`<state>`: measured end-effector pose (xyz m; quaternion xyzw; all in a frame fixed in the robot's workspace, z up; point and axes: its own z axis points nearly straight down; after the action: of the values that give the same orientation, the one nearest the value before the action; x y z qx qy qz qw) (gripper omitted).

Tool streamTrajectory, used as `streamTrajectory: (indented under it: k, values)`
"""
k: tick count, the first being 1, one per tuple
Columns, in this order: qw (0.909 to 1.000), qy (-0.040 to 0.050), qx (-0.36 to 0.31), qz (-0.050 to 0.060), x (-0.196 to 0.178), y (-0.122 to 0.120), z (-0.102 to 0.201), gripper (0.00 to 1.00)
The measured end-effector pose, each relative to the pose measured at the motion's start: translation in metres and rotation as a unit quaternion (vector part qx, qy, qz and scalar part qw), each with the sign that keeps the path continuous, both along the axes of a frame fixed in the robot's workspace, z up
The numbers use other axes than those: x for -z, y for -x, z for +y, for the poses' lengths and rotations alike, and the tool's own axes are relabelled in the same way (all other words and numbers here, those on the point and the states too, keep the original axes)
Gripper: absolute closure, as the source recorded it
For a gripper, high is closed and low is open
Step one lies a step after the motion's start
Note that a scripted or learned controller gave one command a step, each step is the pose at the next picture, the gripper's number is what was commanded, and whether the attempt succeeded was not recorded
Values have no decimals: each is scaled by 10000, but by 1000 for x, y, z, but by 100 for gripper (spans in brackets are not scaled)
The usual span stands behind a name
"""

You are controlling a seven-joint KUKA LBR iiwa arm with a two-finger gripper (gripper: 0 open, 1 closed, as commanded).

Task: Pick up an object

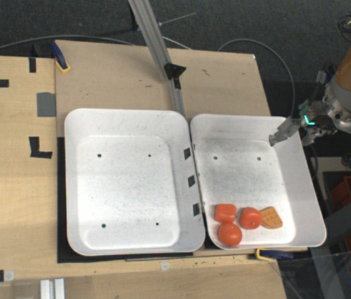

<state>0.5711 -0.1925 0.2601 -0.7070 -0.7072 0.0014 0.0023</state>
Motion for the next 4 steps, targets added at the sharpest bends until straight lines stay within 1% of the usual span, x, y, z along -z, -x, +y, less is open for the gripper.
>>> streamTrajectory:
  k: [1,2,3,4]
  values:
    - [10000,5,-8,-20,-3,-1,0,0]
    - [10000,3,2,11,57,6,-6,0]
    - [10000,2,-1,8,107,16,-5,0]
    - [10000,3,-3,6,150,18,-7,0]
